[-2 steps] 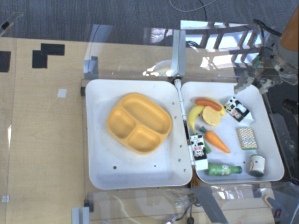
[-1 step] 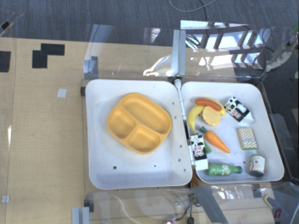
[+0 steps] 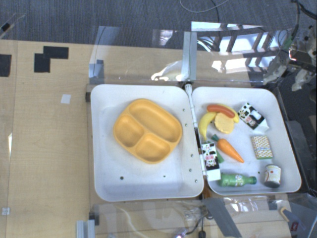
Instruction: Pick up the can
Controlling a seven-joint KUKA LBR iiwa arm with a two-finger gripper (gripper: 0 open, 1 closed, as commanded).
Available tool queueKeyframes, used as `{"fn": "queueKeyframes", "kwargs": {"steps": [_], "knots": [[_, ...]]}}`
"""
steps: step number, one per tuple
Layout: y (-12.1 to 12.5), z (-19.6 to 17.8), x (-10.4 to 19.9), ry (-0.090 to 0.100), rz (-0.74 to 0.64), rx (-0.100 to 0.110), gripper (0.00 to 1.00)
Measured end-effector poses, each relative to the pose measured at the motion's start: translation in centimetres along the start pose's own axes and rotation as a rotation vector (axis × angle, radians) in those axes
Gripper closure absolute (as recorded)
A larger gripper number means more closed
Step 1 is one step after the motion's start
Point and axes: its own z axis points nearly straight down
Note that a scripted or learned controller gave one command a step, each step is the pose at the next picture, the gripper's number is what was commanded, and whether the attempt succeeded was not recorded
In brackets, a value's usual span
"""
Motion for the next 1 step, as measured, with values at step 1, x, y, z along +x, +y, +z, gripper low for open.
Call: {"fn": "queueKeyframes", "kwargs": {"steps": [1], "knots": [[5.02, -9.73, -2.14, 0.000, 0.130, -0.005, 0.00]]}}
